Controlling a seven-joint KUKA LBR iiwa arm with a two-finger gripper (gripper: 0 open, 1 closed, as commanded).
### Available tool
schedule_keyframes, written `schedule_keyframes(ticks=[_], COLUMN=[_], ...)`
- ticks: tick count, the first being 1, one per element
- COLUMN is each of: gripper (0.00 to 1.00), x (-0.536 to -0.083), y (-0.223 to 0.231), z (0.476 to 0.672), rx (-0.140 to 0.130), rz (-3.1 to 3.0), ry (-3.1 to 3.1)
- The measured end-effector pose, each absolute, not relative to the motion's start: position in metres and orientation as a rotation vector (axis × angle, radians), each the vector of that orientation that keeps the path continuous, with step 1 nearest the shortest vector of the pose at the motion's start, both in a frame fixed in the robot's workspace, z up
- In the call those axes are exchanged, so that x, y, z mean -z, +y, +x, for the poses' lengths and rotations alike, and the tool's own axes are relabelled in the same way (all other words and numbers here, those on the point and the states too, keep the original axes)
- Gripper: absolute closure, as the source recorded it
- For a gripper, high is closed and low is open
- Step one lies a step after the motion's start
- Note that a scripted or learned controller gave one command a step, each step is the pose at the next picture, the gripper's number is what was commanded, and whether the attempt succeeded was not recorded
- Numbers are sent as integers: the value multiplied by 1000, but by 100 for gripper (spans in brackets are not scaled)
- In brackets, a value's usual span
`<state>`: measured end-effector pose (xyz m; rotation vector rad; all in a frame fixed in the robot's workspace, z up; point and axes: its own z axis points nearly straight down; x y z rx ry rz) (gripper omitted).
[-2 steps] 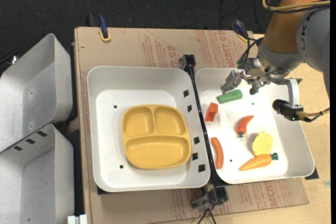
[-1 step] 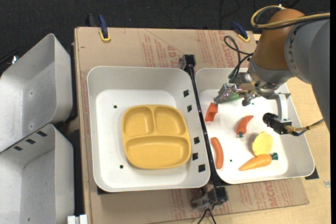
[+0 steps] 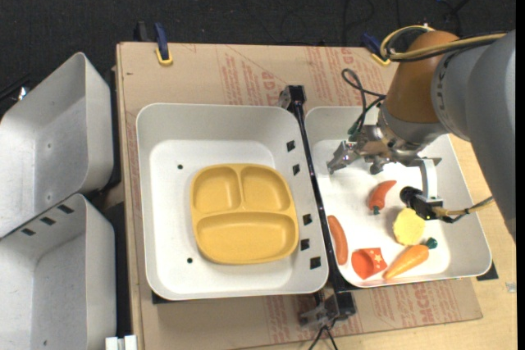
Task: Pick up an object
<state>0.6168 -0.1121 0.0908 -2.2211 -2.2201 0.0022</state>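
Roughly at the middle of the right bin [image 3: 353, 123] a small red-orange pepper [image 3: 381, 194] is seen lying tilted, touching nothing. The gripper [image 3: 357, 165] is found at the pepper's 11 o'clock, just beside it and apart from it. Its fingers [image 3: 337, 162] are spread, and nothing is caught between them.

A yellow lemon-like fruit [image 3: 408, 225] is placed at the pepper's 5 o'clock. A carrot [image 3: 408, 260] is laid at the fruit's 6 o'clock, just beside it, but whether the two touch cannot be told. A red chunk [image 3: 368, 261] is set by the carrot's narrow end, at the carrot's 9 o'clock. An orange-red sausage [image 3: 337, 238] is stretched along the bin's left wall, at the pepper's 8 o'clock.

The bin's far right part, from 12 to 3 o'clock, is hidden by the arm [image 3: 484, 94], which is itself cut off by the frame's right edge.

In the left bin [image 3: 164, 176] a yellow divided plate [image 3: 244, 213] is laid near the middle. Both bins are carried by the bench [image 3: 230, 70].
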Motion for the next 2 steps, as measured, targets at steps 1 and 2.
schedule_keyframes(ticks=[1, 2], gripper=[100, 100], x=[-103, -167], y=[-112, -116], z=[618, 618], rx=[2, 6], rz=[-2224, -2228], ry=[-2222, -2224])
